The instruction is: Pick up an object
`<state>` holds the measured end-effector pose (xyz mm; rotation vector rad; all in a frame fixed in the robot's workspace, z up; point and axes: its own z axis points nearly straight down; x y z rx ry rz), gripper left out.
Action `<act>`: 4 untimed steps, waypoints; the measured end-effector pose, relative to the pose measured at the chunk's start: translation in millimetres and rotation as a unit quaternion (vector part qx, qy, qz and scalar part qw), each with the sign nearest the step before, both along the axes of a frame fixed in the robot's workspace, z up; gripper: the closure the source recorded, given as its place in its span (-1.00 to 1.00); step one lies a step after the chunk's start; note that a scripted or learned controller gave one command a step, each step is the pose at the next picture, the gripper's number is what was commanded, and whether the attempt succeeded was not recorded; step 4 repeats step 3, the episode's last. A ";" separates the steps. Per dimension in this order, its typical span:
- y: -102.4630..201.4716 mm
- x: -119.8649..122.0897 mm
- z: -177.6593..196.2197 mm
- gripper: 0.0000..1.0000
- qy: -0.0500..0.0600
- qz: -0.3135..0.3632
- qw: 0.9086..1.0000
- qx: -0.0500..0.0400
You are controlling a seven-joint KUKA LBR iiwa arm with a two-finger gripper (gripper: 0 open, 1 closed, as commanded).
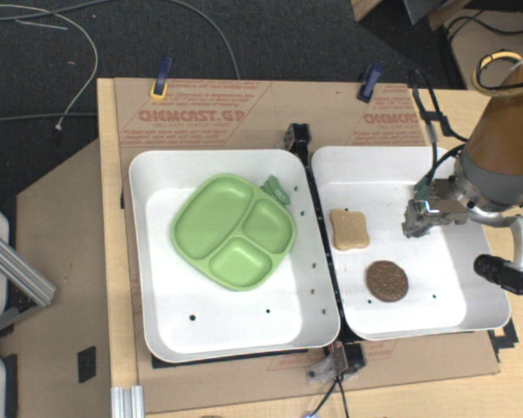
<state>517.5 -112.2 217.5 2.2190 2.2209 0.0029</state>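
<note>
In the right bin lie a tan slice of bread near the left wall and a round brown patty below it. My gripper hangs over the right bin's upper right part, to the right of the bread and apart from it. A green divided plate rests in the left bin, with a small green object at its upper right edge.
The grey arm with its orange band comes in from the right over the right bin. Blue clamps hold the cardboard at the back. A black clip sits between the bins.
</note>
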 end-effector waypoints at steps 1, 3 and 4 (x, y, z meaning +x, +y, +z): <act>57.4 10.8 11.2 1.00 0.000 0.003 1.000 0.001; 171.5 25.5 6.9 1.00 0.003 0.003 1.000 0.002; 171.5 25.5 6.9 1.00 0.003 0.003 1.000 0.002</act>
